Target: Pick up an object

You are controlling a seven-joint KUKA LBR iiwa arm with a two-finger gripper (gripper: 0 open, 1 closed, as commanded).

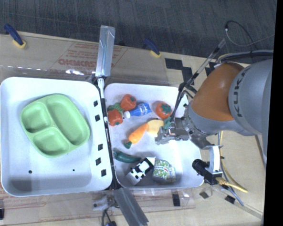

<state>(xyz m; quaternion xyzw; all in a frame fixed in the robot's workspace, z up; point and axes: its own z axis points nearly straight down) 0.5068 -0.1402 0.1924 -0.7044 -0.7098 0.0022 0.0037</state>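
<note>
Currently, left to right:

Left bin [8, 140]: holds a green divided plate [54, 124], well apart from the arm.

Right bin [185, 182]: holds the clutter of toys, with the gripper [165, 134] low over its right half.

Carrot [137, 134]: orange with a green stub, lying slantwise, its long axis running from lower left to upper right; it lies just left of the gripper.

Banana [154, 126]: pale yellow, touching the carrot's upper end and lying right beside the gripper's left side; I judge it the nearest thing to take.

Other toys: two red-orange fruits [121, 109], a blue bottle [140, 109] and a red tomato [162, 109] behind; a dark green pepper [126, 157], a black-and-white block [140, 169] and a green printed packet [163, 171] in front.

Fingers: whether apart or together, I cannot tell; nothing is visibly held.

Next move, as a judgement: a short shift left would reach the banana.
</note>
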